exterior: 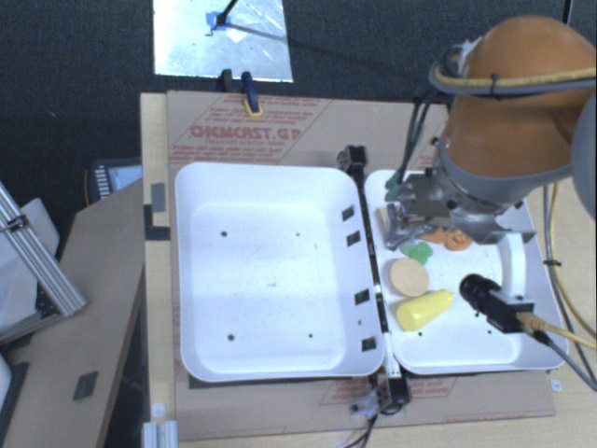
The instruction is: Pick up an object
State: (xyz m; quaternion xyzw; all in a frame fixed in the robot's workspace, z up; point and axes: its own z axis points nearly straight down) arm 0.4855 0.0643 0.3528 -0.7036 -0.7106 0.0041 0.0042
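My gripper (403, 234) hangs low over the left part of the right bin (466, 348), close to its left wall. A green object (419, 251) lies just beside and below the gripper, partly covered by it. A round tan disc (409, 277) sits below that, and a yellow object (423, 309) lies nearer the front. An orange object (457, 240) peeks out under the wrist on the right. The arm hides what sits farther back in this bin.
The left bin (270, 269) stands beside the right one, with black clips (359, 241) along the shared wall. Cardboard (252, 129) lies under both bins. A metal frame (37, 259) sits off the bench at far left.
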